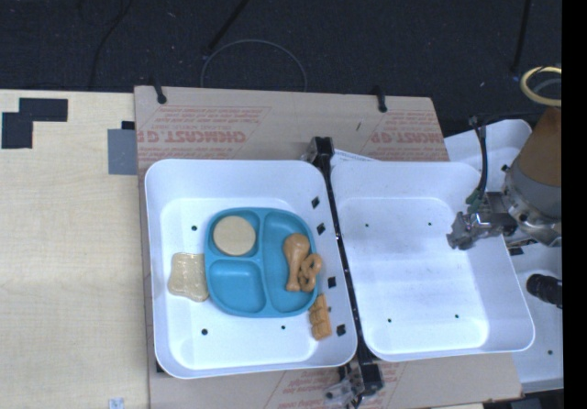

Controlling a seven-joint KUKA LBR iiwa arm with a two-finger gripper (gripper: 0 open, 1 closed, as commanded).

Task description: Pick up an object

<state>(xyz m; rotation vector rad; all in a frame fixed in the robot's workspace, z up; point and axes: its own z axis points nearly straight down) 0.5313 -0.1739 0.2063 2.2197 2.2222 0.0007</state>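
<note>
Gripper [465,235] hovers at the right bin's [413,343] three o'clock rim, whether clenched or released I cannot tell. The pretzel [303,262] on the blue tray [240,292] looks light, rigid and brittle; grip its narrow stem at twelve o'clock.

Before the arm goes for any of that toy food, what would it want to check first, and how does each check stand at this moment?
1. Things to pick are present: ok. A blue tray in the left bin holds a round cracker and a pretzel piece.
2. Loose pieces lie off the tray: ok. A pale biscuit sits at its left edge, a small brown piece at its lower right.
3. Gripper above a target: not ok. It sits over the right bin, near its right wall.
4. Gripper holding nothing: cannot tell.
5. Path over the divider between the bins: ok, nothing tall stands there.
</note>
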